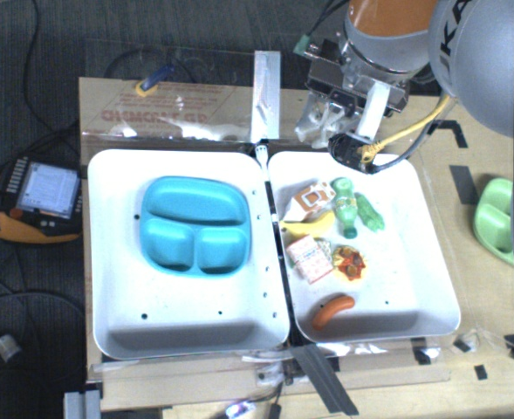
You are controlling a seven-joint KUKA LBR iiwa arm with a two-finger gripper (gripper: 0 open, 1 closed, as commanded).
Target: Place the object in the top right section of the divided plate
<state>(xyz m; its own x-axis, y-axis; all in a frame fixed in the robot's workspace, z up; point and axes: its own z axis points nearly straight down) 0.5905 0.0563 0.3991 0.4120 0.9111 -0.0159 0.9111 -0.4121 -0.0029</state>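
1. Above the far edge of the right bin [431, 234] hangs the gripper [326, 125], over the rim rather than over the toys; its fingers are lost against the wrist hardware, so I cannot tell whether they stand apart or together, and nothing shows between them.
2. No object is on the blue divided plate [195, 225], which lies in the left bin [117, 304]. The candidates lie clustered in the right bin: a green bottle [346, 206], a green pickle-like piece [368, 214], a small carton [311, 199], a yellow wedge [313, 225], a white packet [309, 258], a pizza slice [350, 263] and a sausage [333, 310].
3. Choose the sausage: it lies apart from the others near the front wall, so the fingers would likely close without catching a neighbour.
4. Descend straight, straddling its short axis, and lift clear of the divider between the bins.
5. Which section counts as top right is unclear, since the plate's far half looks like one wide section; release low over its right end, so the piece does not roll.
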